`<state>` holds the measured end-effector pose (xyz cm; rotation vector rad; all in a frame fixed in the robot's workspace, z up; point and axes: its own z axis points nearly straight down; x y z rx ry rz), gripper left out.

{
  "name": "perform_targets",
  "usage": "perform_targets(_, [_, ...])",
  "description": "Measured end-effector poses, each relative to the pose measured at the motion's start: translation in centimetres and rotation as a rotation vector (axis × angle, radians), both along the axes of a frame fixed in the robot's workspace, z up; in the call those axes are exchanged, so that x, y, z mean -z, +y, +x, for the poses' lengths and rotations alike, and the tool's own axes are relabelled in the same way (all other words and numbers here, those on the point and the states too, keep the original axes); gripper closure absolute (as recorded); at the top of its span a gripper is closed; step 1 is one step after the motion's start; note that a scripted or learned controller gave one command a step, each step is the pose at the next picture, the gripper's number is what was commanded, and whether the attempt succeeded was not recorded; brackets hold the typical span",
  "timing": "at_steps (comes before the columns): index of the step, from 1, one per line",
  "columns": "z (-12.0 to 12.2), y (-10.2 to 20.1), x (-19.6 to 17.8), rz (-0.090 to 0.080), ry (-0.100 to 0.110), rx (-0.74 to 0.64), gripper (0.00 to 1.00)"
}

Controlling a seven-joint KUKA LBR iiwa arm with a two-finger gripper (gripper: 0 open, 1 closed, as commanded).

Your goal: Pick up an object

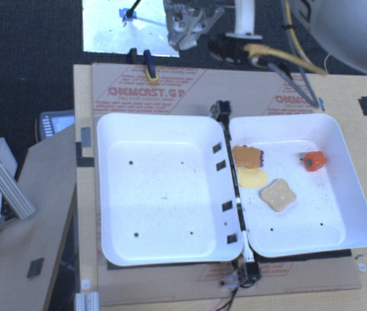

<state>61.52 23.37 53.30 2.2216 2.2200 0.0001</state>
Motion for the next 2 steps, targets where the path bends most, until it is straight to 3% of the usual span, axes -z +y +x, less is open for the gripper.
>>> perform_targets(2, [5.4, 0.0, -0.2, 0.001, -0.003, 0.0, 1.0])
